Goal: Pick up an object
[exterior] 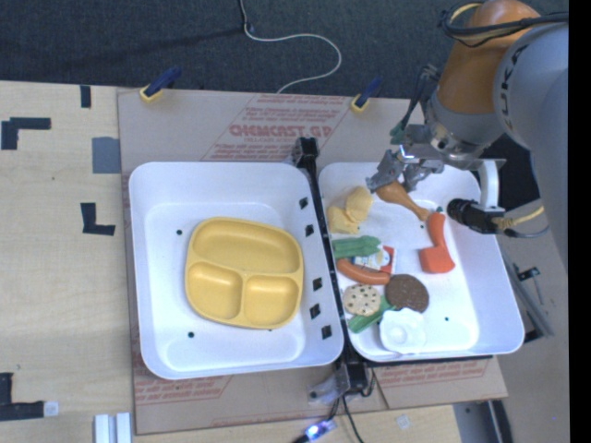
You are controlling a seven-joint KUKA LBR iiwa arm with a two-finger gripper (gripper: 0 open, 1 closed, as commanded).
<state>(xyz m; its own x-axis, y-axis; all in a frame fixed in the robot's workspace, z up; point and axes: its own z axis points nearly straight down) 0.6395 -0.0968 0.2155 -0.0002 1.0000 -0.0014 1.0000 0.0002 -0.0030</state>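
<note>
Tray: yellow divided tray in the left bin, well to the left of the gripper and below it in the picture; no part of this step.
Divider: rims of the two bins meet left of the gripper; a descent should stay clear of them.
Yellow piece: pale yellow toy food just down-left of the fingertips, close enough to be nudged.
Food pile: green bean, hot dog, cookie, brown patty and fried egg lie crowded below the gripper, touching or overlapping.
Gripper: gripper low over the far part of the right bin; whether it is parted or closed around anything I cannot tell.
Target, by my reading: drumstick, its fat end right at the fingertips, its thin end running down-right away from them.
Carrot: orange carrot down-right of the gripper, near the drumstick's thin end.
Doing it well: centre across the drumstick's fat end, close squarely, lift straight up and slowly so the yellow piece stays put.
Risk: rounded plastic may squirt out of a skewed pinch.
</note>
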